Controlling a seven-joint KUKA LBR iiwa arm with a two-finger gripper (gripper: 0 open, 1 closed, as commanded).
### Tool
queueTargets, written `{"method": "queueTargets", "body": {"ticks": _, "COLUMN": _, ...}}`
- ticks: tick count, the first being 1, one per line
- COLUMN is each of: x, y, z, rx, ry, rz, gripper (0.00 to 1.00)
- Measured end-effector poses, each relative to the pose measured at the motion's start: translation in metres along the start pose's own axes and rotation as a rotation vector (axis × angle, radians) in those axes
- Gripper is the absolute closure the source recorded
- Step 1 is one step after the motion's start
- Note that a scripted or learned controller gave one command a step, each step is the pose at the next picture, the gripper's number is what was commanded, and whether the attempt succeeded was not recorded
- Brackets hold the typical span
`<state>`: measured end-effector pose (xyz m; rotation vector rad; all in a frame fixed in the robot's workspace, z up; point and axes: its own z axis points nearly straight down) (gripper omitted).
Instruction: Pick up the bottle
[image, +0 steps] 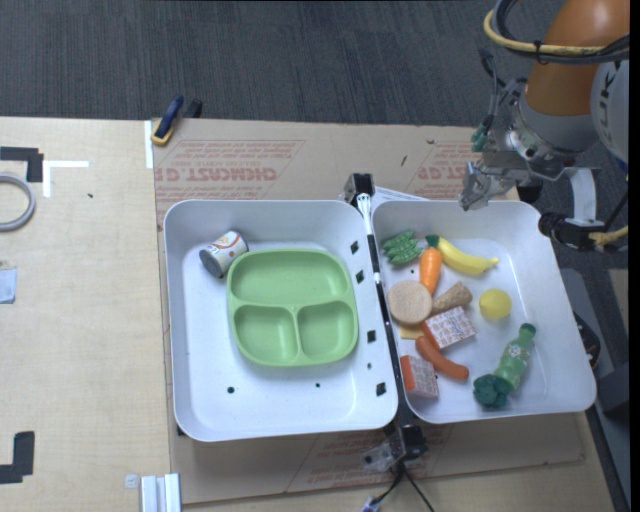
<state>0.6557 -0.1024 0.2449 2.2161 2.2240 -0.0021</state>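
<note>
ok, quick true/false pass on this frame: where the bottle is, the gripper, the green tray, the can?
1. The green plastic bottle lies in the right white bin. True.
2. The two-finger gripper is shut on the bottle. False: it hangs above the right bin's far rim, apart from the bottle.
3. The green three-compartment tray sits in the left white bin. True.
4. The small tipped-over can lies inside the tray. False: it lies beside the tray's far-left corner.
</note>
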Motion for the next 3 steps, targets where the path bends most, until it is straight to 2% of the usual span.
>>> {"method": "queueTargets", "body": {"ticks": 1, "x": 0.117, "y": -0.104, "z": 0.049, "rx": 0.002, "ry": 0.002, "rz": -0.012, "gripper": 1.0}}
{"method": "queueTargets", "body": {"ticks": 2, "x": 0.168, "y": -0.149, "z": 0.034, "rx": 0.002, "ry": 0.002, "rz": -0.148, "gripper": 1.0}}
{"method": "queueTargets", "body": {"ticks": 3, "x": 0.203, "y": -0.178, "z": 0.014, "rx": 0.002, "ry": 0.002, "rz": -0.206, "gripper": 1.0}}
